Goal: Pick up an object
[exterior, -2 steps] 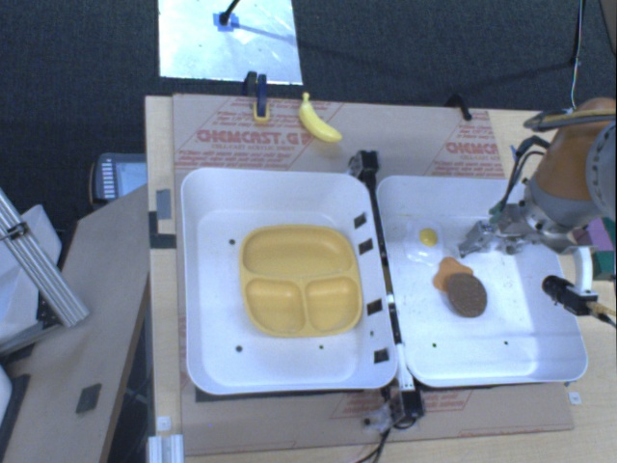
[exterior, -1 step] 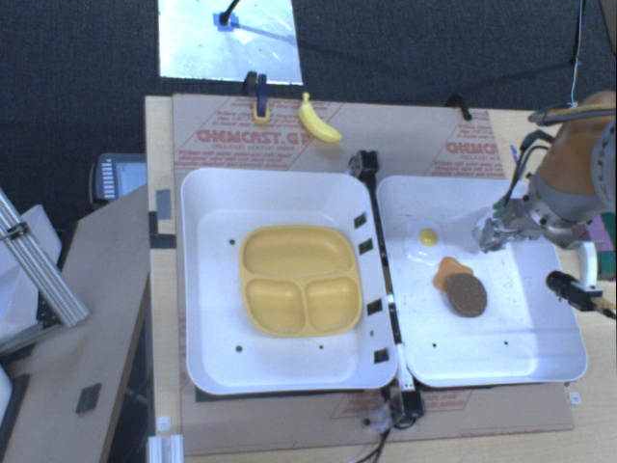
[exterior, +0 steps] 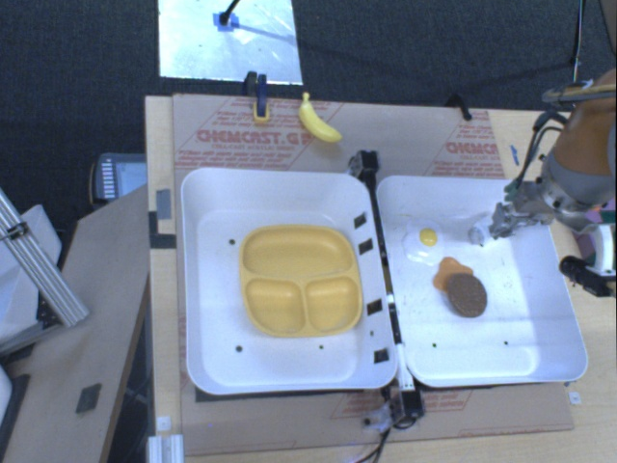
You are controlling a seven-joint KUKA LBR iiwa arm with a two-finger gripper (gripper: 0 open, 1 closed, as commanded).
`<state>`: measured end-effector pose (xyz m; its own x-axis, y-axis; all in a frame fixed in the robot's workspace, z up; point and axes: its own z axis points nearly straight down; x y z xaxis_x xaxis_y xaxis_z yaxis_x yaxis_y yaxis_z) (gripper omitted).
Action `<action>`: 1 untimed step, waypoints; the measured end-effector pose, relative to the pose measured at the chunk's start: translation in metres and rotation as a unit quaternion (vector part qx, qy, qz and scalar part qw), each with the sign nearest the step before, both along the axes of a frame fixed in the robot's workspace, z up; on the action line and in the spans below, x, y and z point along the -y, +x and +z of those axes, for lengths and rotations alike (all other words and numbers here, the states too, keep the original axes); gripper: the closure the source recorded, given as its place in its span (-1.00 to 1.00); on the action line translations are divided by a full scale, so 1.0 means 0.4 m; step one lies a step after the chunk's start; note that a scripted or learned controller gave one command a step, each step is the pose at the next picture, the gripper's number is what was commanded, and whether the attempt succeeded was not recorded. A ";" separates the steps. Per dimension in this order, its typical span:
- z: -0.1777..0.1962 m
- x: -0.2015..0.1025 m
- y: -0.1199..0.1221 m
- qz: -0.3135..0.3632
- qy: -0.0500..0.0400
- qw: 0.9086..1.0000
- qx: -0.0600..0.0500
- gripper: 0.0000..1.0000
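Observation:
The right bin (exterior: 540,355) holds a fried egg (exterior: 422,240) with a yellow yolk, an orange piece (exterior: 448,272) and a brown round cookie (exterior: 468,295) lying partly over it. My gripper (exterior: 487,230) hangs over the upper right part of this bin, to the right of the egg, with the arm reaching in from the right. Nothing shows between its fingers. A yellow divided tray (exterior: 295,278) lies in the left bin (exterior: 217,355).
A yellow banana (exterior: 318,122) lies on the cardboard behind the left bin, beside a yellow-and-black clamp (exterior: 259,98). A black hinge strip (exterior: 378,258) runs between the bins. A shiny metal sheet (exterior: 229,27) lies further back.

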<state>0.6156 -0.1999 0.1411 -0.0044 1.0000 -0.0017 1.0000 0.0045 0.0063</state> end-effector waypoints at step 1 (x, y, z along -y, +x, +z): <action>0.147 -0.011 -0.016 0.000 0.000 1.000 0.000 1.00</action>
<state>0.6092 -0.1954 0.1998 -0.0051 1.0000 -0.0021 1.0000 0.0051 0.0071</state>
